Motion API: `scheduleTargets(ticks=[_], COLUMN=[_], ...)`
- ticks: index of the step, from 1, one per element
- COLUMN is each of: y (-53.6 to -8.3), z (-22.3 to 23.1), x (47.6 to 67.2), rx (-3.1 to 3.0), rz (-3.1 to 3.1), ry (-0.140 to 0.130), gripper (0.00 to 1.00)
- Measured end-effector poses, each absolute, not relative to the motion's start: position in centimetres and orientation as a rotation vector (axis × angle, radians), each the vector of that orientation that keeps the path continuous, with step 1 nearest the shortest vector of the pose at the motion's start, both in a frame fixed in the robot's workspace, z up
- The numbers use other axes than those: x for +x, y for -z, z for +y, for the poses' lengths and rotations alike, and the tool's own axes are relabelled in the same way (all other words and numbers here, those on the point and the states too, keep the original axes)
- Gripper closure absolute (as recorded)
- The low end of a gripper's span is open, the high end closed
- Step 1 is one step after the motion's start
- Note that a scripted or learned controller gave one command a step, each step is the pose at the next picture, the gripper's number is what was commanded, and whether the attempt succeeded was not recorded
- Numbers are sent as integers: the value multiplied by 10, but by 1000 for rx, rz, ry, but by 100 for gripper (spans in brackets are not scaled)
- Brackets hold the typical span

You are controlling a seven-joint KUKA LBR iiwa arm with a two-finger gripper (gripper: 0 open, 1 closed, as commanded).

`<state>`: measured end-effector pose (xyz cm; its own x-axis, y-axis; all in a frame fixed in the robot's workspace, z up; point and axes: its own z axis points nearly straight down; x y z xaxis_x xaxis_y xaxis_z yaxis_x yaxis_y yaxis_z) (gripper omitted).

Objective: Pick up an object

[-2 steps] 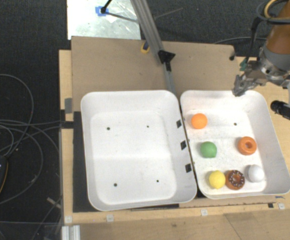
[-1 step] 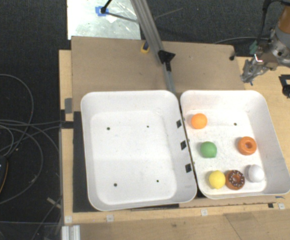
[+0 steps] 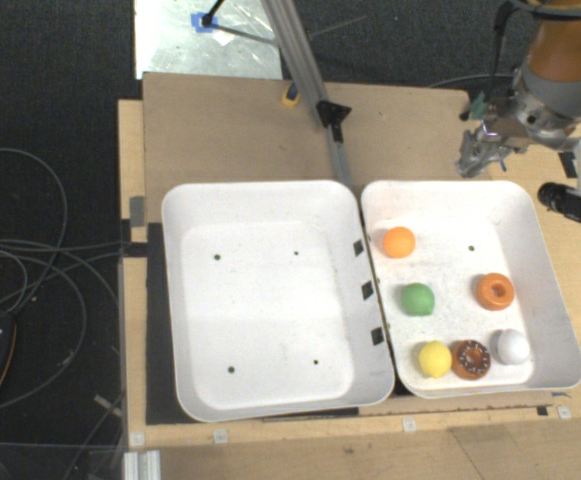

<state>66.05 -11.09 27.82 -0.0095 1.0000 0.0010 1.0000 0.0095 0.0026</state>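
The tan tabletop (image 3: 230, 128) filled the centre of the frame. Two shallow white bins lay directly on it, touching: left bin (image 3: 185, 298) at lower centre, right bin (image 3: 545, 258) at lower right.

left bin (image 3: 185, 268): white, with a few small dark dots on its floor
right bin (image 3: 545, 268): white, faintly speckled
orange ball (image 3: 398, 242): plain orange
green ball (image 3: 417, 299): solid green
yellow ball (image 3: 434, 359): bright yellow
white ball (image 3: 512, 347): white, shading to pale grey
orange ring (image 3: 495, 291): orange — darker in its centre hole
doughnut (image 3: 470, 359): dark brown, flecked with light sprinkles
arm (image 3: 566, 38): orange band over grey metal
gripper (image 3: 478, 156): grey — metallic
bench (image 3: 220, 128): tan cardboard brown
floor (image 3: 40, 78): dark charcoal carpet
pole (image 3: 295, 43): grey
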Motion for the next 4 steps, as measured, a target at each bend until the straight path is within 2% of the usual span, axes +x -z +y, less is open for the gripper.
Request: scheduleTargets(ticks=[2,4], y=[-251,-244], z=[-33,68], x=[616,550], rx=[2214,2213], rz=[2234,2235], ry=[0,0], gripper=[100,100])
